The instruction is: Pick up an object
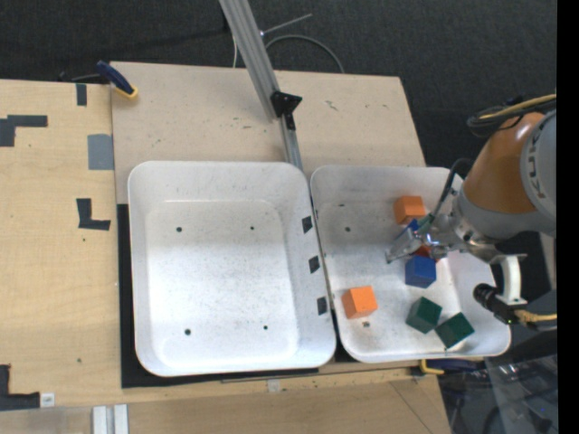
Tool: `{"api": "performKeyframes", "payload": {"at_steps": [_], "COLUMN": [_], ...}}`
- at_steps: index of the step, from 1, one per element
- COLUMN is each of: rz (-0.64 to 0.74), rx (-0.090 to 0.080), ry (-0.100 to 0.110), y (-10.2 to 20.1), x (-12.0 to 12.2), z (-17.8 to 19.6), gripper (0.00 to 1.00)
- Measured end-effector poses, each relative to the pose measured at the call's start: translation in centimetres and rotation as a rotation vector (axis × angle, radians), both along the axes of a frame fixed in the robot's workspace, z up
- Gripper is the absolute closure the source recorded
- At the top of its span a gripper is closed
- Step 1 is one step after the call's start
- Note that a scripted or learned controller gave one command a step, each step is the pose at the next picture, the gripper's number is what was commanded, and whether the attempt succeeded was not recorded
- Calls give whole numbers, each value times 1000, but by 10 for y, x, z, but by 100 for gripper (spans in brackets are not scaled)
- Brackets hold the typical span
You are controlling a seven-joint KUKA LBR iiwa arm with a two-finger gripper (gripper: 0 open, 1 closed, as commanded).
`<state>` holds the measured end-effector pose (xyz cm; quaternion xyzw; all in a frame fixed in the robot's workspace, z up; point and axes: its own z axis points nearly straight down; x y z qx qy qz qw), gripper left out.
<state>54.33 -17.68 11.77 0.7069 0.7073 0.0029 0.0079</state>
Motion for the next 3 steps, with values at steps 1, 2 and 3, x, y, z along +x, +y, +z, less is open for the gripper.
{"api": "performKeyframes", "payload": {"at_steps": [1,2,3], "rz": [0,0,1], "rx": [1,6,5], "ry": [3,13,10], "y": [0,0,0], "x": [-1,-9,-7], "z": [8,55,108], "gripper": [100,100,100]}}
